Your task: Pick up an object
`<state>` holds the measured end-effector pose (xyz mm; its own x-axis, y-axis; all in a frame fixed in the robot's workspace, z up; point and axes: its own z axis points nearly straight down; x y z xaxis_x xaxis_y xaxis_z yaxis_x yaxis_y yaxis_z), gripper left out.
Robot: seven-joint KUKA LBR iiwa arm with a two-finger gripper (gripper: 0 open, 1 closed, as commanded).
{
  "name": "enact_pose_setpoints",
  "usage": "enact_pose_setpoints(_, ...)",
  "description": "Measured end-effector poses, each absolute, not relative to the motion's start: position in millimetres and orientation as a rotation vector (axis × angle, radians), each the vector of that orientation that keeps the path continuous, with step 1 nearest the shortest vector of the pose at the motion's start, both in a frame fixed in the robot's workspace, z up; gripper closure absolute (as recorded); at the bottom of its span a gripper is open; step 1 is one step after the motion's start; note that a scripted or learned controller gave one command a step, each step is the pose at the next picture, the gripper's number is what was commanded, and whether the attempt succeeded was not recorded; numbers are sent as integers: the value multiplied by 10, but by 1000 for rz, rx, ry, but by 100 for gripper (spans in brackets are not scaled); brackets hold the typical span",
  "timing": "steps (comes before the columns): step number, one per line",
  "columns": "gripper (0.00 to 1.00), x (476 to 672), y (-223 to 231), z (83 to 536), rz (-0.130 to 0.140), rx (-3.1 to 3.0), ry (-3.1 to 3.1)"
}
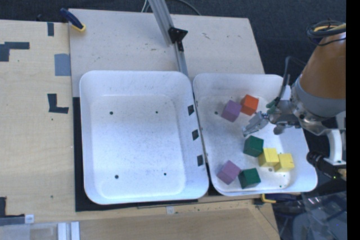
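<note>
The right bin [236,80] holds several small cubes. A purple cube [230,110] and an orange cube [250,103] sit near its back. A green cube [253,146] lies in the middle, with two yellow cubes [270,157] [286,162] to its right. Another purple cube [228,171] and a second green cube [248,177] are at the front. My gripper [254,125] hangs low over this bin, between the orange cube and the middle green cube, just above the latter. Nothing shows in its grasp.
The left bin [135,137] lies beside the right one, their rims meeting in the middle. A slanted metal bar [160,3] runs from the top down to the bins' shared back corner. The arm's orange band [329,64] stands over the right bin's right rim.
</note>
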<state>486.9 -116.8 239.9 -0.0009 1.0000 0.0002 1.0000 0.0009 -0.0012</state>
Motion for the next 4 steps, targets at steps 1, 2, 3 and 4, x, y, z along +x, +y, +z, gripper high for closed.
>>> enact_pose_setpoints(1, 0, 4843, -1874, 1143, -4, -2231, -2225)
enact_pose_setpoints(2, 100, 4855, -1839, 1270, -8, -2223, -2229)
enact_pose_setpoints(3, 100, 5463, -1643, 1903, -7, -2219, -2234)
enact_pose_setpoints(4, 0, 5422, -1663, 1863, 3, -2220, -2223)
